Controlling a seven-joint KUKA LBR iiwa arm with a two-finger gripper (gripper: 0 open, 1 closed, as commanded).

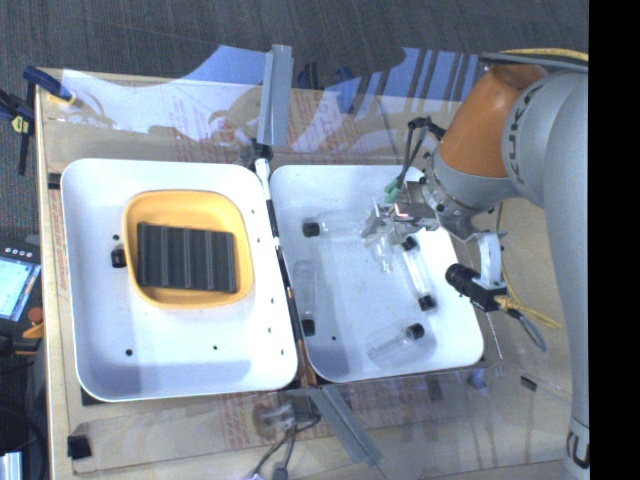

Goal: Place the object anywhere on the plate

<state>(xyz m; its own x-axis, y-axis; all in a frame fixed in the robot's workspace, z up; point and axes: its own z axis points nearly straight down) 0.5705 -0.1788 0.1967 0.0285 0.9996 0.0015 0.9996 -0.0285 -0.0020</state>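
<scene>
Gripper [385, 230], its state impossible to tell, hangs over the right bin [340, 353] far from the plate [190, 208] in the left bin [90, 348].

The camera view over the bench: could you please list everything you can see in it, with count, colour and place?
White bins: two, side by side; left bin, right bin.
Plate: one, yellow rim with a dark ribbed centre, lying in the left bin.
Clear tubes with black caps: several, transparent, scattered in the right bin; one lies just below the hand, another near the bin's lower right corner. The exact count is hard to tell.
Divider: one, grey, standing behind the gap between the bins.
Arm: one, grey with an orange band, reaching in from the right.
Hand: one, over the right bin's upper part.
</scene>
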